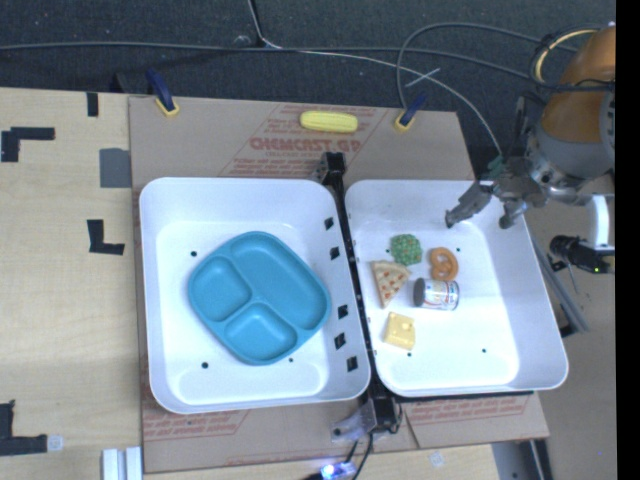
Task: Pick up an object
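The right bin [520, 363] holds several small items: a green broccoli piece [405, 247], a brown pretzel [443, 263], a pizza slice [388, 281], a small can [437, 294] lying on its side and a yellow cheese wedge [400, 330]. My gripper [486, 208] hangs over the bin's upper right part, above and to the right of the pretzel. Its two fingers are spread apart with nothing between them.
The left bin [160, 208] holds a blue divided tray [258, 296]. A yellow banana-shaped toy [328, 121] lies on the cardboard behind the bins. Cables run across the dark floor at the back, and one loops down to the arm [575, 118].
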`<act>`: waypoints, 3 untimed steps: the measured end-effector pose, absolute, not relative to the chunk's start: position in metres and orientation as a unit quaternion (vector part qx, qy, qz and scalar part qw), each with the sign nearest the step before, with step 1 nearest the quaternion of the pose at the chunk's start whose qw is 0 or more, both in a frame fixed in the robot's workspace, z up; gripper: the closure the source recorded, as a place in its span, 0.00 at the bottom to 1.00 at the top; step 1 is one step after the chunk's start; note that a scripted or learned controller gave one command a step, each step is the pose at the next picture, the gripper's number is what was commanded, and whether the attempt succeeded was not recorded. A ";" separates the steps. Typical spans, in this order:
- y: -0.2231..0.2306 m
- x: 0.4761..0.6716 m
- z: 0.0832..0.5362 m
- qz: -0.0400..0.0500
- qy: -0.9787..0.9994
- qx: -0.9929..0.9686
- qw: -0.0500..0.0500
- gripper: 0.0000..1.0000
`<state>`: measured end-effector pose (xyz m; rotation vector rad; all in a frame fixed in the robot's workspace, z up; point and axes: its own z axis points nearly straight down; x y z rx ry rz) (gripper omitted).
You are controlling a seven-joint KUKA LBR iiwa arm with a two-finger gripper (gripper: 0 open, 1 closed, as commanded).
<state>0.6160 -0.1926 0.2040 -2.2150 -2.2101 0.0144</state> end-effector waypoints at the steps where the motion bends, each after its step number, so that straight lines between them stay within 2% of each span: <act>1: -0.192 0.619 0.213 0.001 -0.708 -0.707 0.000 0.00; 2: -0.190 0.622 0.169 0.002 -0.708 -0.706 0.001 0.00; 3: -0.196 0.620 0.107 0.003 -0.707 -0.707 0.003 0.00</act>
